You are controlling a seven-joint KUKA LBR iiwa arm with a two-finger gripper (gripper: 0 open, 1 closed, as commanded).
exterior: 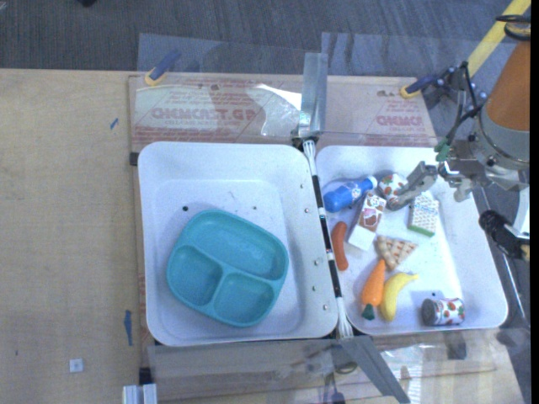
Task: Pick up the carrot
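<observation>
**Carrot lay untouched in right bin, gripper well off**

The carrot (pixel 373 286) lay in the right bin (pixel 488 310), toward its front, orange body slanting up and right, green stub at the lower end. It was touching the banana (pixel 394 295) on its right and sat just below the pizza slice (pixel 394 248). It looked like a light, stiff plastic toy, smooth and likely slippery; its taper suggested a grip across the thicker upper-middle, with 1 finger on the free left side and the other squeezed in beside the banana.

The gripper (pixel 409 189) hung over the bin's back part, near the bottle (pixel 349 194) and cartons (pixel 371 215), apart from the carrot. The arm (pixel 509 99) came in from the right, wrist angled down and leftward. Whether the tool was spread or pressed together I could not tell.
</observation>
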